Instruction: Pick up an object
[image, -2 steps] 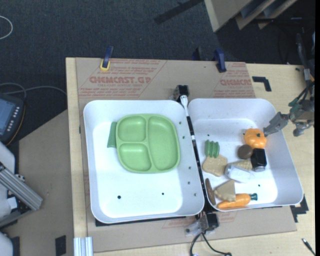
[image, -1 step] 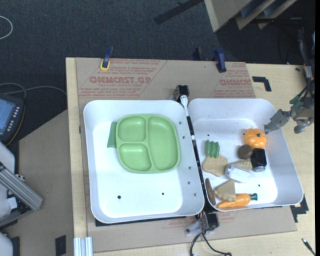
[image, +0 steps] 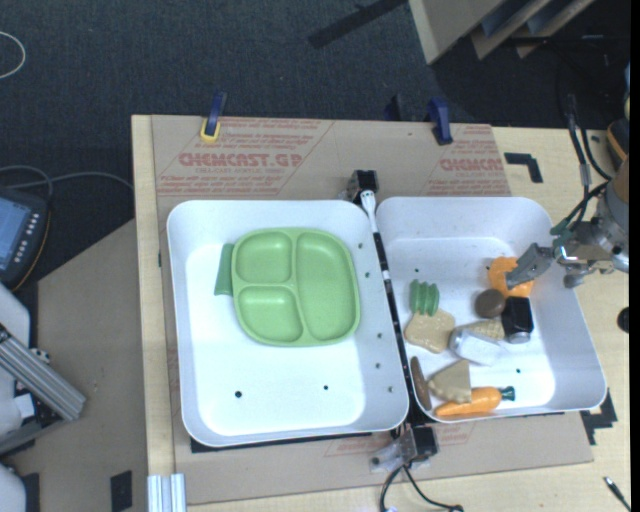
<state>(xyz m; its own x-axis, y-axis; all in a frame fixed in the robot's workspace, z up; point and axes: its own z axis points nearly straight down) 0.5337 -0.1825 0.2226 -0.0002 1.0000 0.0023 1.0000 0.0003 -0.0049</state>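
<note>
gripper (image: 528, 268) reaches in from the right over the right bin (image: 460, 215), its tip at the orange piece (image: 503, 270) by the far right side, and i can't tell whether it's clenched or released. just below it i see a brown lump (image: 489, 303) and a black block (image: 517, 318), then a green ridged piece (image: 425, 297), a tan slice (image: 430, 331) and a carrot (image: 468, 402) nearer the front. left bin (image: 200, 300) carries a green divided plate (image: 296, 285).

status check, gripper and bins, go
Gripper low over right bin, beside orange piece. Nothing seen held. Small items crowd beneath. Green tray alone in left bin.
</note>
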